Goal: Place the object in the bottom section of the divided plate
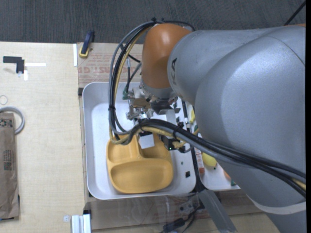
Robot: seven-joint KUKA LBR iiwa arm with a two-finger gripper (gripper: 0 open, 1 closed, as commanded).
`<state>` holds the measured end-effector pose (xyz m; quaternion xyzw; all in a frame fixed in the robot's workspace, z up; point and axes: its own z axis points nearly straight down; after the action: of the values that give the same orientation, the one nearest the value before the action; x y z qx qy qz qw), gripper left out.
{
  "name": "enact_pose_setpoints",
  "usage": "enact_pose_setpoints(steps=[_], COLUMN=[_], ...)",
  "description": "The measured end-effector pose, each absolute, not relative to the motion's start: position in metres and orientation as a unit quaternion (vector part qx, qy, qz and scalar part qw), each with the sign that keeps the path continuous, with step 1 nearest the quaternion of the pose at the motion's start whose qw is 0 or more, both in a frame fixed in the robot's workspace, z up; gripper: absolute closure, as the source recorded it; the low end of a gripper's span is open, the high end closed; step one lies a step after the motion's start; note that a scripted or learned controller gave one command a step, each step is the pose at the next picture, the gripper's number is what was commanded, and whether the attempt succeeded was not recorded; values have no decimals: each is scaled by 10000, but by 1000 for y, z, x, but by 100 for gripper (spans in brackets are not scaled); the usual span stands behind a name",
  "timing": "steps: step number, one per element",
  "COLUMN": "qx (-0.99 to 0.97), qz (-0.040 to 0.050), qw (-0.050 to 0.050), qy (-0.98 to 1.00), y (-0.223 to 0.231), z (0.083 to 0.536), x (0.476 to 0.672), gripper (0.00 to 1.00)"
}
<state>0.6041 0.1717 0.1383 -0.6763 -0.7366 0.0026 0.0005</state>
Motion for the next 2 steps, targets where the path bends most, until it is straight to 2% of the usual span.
enact_pose_setpoints(steps=[1,2], qx=[-7013,-7012], qz=[18,18], qw=[-9,-8], qy=[-7129,-7130], y=[219,219], z=[148,148], x=[643,643], gripper=[100,0])
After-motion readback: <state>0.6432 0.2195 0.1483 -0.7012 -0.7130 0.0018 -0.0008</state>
